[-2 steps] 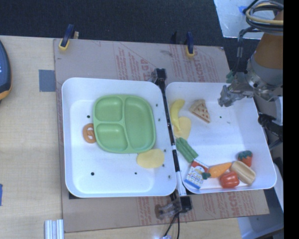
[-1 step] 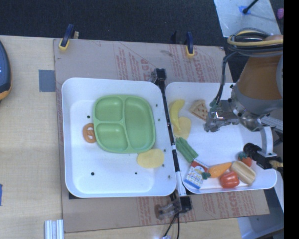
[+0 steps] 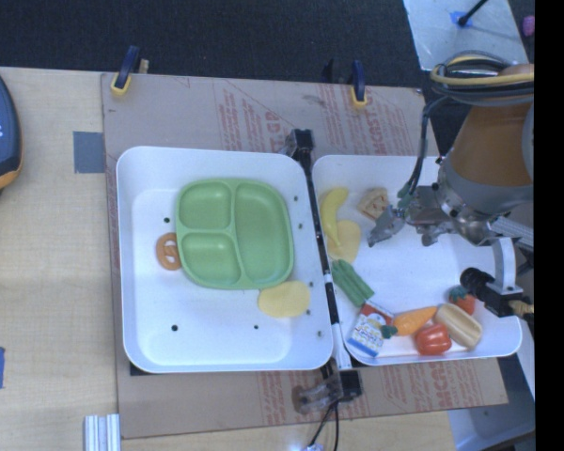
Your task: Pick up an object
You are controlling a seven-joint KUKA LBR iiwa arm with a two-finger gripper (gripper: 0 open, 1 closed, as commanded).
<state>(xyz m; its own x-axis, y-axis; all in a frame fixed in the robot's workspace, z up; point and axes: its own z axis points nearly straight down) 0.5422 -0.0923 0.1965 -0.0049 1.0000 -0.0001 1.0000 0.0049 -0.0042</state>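
A: We're looking down on the desk (image 3: 47, 280), and we'll measure everything off the green divided plate (image 3: 235, 233), which sits in the left bin (image 3: 136, 346).

B: Touching the plate's left edge we have a small orange ring (image 3: 167, 251). Just off its lower right corner lies a pale yellow chip (image 3: 284, 300).

A: Now across the divider, to the right of the plate, in the right bin (image 3: 508, 341). Nearest the plate we see a yellow banana (image 3: 333, 212) with a pale yellow piece (image 3: 346, 241) touching it, and a green pepper (image 3: 352, 282) just below them.

B: Further right of the plate, a tan chunk (image 3: 373, 202) lies near the bin's top wall. Down at the near wall we spot a small packet (image 3: 367, 332), a carrot (image 3: 414, 320), a red tomato (image 3: 432, 339) and a hot dog (image 3: 459, 325), bunched close.

A: And the arm (image 3: 489, 158)! Its jaws (image 3: 387, 227) hang over the right bin, right of the banana and just below the tan chunk.

B: Parted, we'd say, the tips look spread, with nothing between them.
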